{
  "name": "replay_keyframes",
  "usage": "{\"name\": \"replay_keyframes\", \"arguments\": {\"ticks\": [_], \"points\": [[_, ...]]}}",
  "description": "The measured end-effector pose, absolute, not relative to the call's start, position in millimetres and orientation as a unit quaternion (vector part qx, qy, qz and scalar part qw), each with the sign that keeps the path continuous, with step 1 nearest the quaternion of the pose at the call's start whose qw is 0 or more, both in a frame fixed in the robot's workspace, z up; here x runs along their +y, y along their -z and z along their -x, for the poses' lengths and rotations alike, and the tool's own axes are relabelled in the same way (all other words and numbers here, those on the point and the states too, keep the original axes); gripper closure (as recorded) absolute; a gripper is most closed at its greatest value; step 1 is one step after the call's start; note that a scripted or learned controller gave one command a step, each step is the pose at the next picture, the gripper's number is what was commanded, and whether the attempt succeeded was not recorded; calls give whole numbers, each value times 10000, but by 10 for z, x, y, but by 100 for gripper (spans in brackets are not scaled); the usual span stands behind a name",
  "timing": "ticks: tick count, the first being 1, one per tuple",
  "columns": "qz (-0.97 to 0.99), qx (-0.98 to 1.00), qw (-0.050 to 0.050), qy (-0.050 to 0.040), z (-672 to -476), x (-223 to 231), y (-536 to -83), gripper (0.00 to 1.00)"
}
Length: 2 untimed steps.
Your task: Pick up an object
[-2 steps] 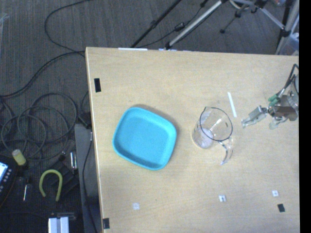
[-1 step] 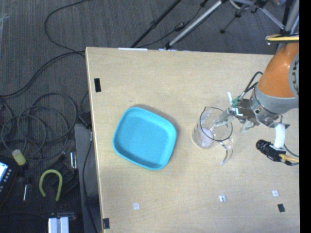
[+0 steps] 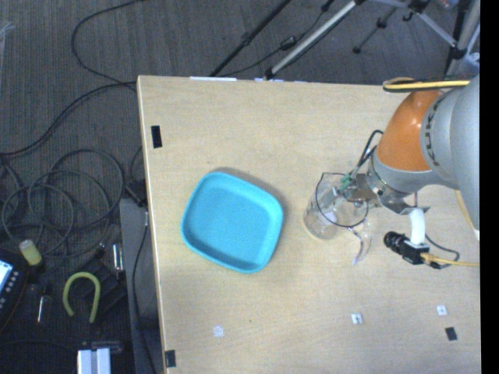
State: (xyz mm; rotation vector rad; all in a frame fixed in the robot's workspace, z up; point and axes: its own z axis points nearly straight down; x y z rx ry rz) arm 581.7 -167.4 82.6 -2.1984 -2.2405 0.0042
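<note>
You can count one blue plate [image 3: 232, 222] and one clear glass cup [image 3: 326, 210] on the table [image 3: 234, 123]. You see one arm [image 3: 437, 135] with one end effector [image 3: 352, 223]. On the floor lies one green U-shaped thing [image 3: 81, 293].

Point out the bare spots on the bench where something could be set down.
Bare wood runs along the back edge of the bench, behind the blue plate, and across the front below it. It is crowded on the right, where the gripper works by a clear cup.

Even overhead light, soft shadows, slightly grainy, mild blur
</note>
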Motion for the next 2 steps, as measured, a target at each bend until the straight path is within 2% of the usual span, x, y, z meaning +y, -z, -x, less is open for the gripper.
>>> {"name": "replay_keyframes", "arguments": {"ticks": [1, 2], "points": [[7000, -7141, 33, -9, -5812, -1655, -901, 100], [6285, -7778, 26, -14, -6094, -1384, -1858, 100]]}}
